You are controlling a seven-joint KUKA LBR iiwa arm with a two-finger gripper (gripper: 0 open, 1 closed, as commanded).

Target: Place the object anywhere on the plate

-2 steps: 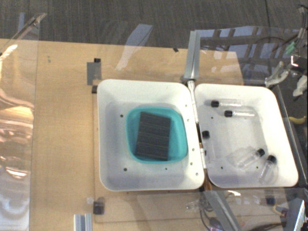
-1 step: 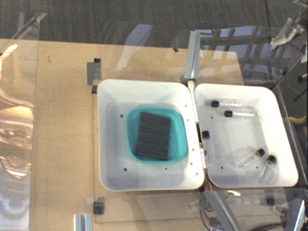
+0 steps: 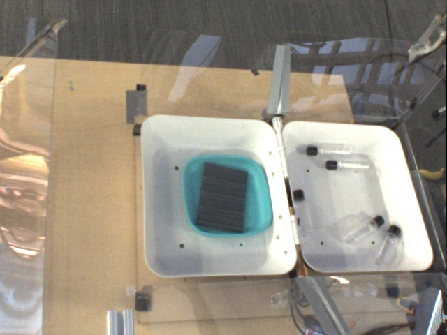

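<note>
Pale wood is what I see under everything: a light plywood benchtop (image 3: 84, 208) with glare streaks from clear shielding along its left side and across its far edge. Beyond the bench, at the top of my view, runs dark grey ribbed floor covering (image 3: 174, 9). Two shallow white bins sit side by side, touching along a central seam where a grey metal bar (image 3: 279, 82) runs away from them. In the left bin (image 3: 157, 208) lies a teal plate (image 3: 260, 201) with rounded corners, and on it rests a dark grey ribbed rectangular block (image 3: 223, 197), lying flat, slightly tilted, well inside the plate's rim. The right bin (image 3: 401, 187) holds several clear plastic vials with black caps: two near its far edge (image 3: 342, 163), one small black cap alone by the left wall (image 3: 298, 195), and a couple more near its front right corner (image 3: 363, 227). Small dark brackets (image 3: 137, 105) are fixed to the bench beside the left bin. I can read no labels, brands or writing. On the gripper's state, I cannot tell from my feed.
</note>
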